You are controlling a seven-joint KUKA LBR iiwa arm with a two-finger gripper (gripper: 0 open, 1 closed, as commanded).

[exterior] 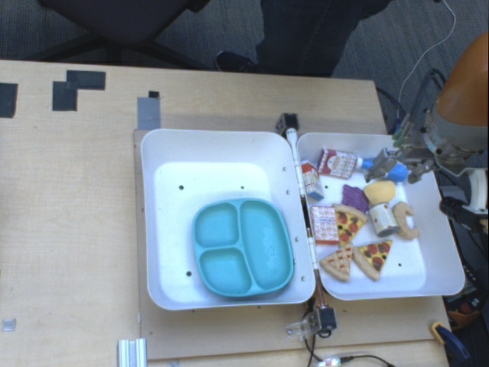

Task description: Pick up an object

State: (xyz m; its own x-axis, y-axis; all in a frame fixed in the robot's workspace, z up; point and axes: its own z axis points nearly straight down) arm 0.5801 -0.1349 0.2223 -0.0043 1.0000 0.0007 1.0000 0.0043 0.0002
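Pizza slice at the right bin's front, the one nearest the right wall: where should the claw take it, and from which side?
Probably from straight above, closing across the pizza slice near its wide crust end. It lies flat on the bin floor, so no side gives a way under it. A second slice lies close on its left; bare floor lies to its right and front, so the fingers fit best there.

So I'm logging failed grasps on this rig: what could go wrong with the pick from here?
The small toys in the right white bin lie packed together, so the end effector may nudge neighbours or catch two.

It hovers by the yellow rounded toy, which could roll away.

The flat pizza-slice toys offer little to grip.
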